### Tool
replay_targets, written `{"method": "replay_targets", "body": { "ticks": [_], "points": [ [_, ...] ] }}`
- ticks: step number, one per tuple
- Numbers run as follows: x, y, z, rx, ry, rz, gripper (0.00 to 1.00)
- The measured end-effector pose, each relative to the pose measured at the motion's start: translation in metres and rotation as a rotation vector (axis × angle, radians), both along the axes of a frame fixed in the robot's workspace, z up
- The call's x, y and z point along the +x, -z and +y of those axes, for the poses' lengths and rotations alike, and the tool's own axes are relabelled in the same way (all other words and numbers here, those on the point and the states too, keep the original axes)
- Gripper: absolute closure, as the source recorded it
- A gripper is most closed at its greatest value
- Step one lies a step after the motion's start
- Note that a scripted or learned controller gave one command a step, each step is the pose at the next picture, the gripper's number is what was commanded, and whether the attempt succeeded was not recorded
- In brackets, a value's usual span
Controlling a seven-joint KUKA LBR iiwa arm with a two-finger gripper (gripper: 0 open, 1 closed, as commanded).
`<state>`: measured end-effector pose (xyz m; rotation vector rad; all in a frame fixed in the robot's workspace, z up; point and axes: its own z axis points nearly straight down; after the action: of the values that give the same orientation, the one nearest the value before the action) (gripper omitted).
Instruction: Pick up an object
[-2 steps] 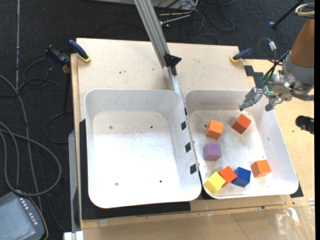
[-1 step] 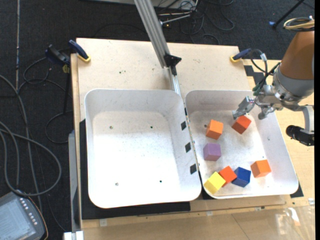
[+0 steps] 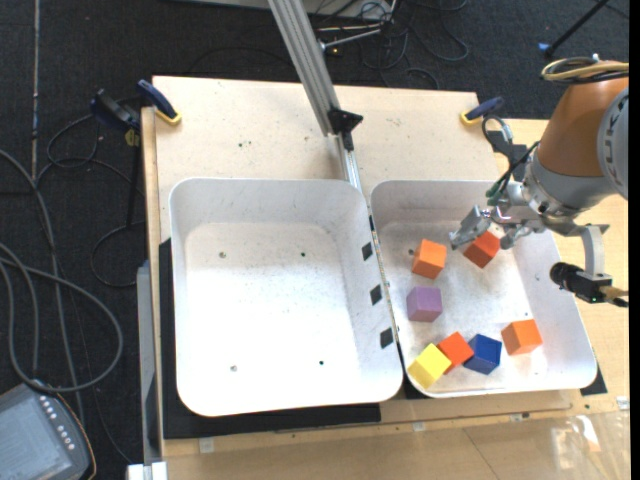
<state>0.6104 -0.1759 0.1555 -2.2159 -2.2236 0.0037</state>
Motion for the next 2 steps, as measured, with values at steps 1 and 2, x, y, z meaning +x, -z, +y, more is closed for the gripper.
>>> {"method": "replay_targets", "body": {
  "ticks": [1, 2],
  "points": [
    [0.0077, 0.0343, 0.0010, -0.007, 0.003, -0.025, 0.00],
    [0.0088, 0.0251, 0.0010, -0.009, 0.003, -0.029, 1.00]
  ]
}}
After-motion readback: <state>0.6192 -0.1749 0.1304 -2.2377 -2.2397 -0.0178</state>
